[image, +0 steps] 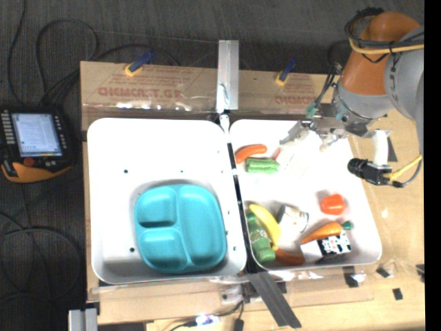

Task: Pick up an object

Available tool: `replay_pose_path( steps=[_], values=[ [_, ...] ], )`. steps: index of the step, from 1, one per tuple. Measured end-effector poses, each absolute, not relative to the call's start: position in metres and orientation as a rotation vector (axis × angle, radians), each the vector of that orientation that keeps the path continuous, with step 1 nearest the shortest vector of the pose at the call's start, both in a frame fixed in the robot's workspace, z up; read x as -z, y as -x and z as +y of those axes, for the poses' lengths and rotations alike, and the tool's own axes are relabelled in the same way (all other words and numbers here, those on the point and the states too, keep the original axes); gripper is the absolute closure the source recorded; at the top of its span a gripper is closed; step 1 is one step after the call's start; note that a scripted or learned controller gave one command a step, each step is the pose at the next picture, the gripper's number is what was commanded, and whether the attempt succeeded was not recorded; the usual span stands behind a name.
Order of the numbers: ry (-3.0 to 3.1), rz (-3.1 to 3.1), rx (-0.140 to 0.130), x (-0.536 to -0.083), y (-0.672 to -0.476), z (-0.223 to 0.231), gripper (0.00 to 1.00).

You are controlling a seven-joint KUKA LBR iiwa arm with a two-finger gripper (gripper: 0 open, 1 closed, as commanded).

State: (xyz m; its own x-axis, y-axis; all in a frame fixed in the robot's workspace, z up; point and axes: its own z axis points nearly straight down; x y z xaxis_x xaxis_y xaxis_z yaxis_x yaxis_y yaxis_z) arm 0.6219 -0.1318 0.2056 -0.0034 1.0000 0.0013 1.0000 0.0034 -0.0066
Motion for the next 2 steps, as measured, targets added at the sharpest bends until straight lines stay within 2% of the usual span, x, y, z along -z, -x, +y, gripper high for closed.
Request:
replay_pose_path(
  steps=[1,2],
  values=[
    [2.022,-2.402,-0.009,-0.284,-0.611,-0.097,0.00],
    [1.684,-2.648,-0.005,-0.225,-0.643,-0.077,0.00]
  ],
)
